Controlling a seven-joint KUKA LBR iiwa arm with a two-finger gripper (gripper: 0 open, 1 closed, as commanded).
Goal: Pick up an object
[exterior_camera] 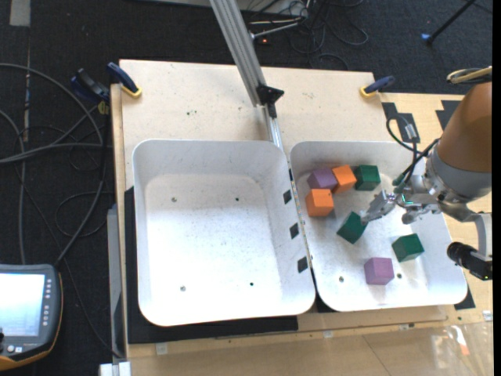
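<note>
Counter (196, 100) carries two white bins side by side, and the right bin (438, 292) serves as landmark for everything below.

To its left sits the left bin (149, 178), touching it along the shared wall.

Inside the right bin lie seven blocks: two purple, two orange, three green. Near its upper left corner four cluster together: a purple block (321, 180), an orange block (319, 202) just below it and touching, a second orange block (344, 177) to the purple one's right, then a green block (366, 177) against that orange one. At the bin's middle, apart from the cluster, a tilted green block (351, 228) stands on an edge. Toward the lower middle lies the second purple block (379, 270), and right of it, nearer the right wall, the third green block (408, 247).

The hand (378, 208) hangs over the bin's middle, reaching in from its right side, fingertips pointing left and down. Nothing sits between the fingers; how far they are spread I cannot tell, since they blur together.

The tilted green block looks the likely target: it lies just left of and below the fingertips, nearly touching them. Being roughly cubic, it has no long axis to speak of, but its tilt may make the sides slip under a squeeze.
</note>
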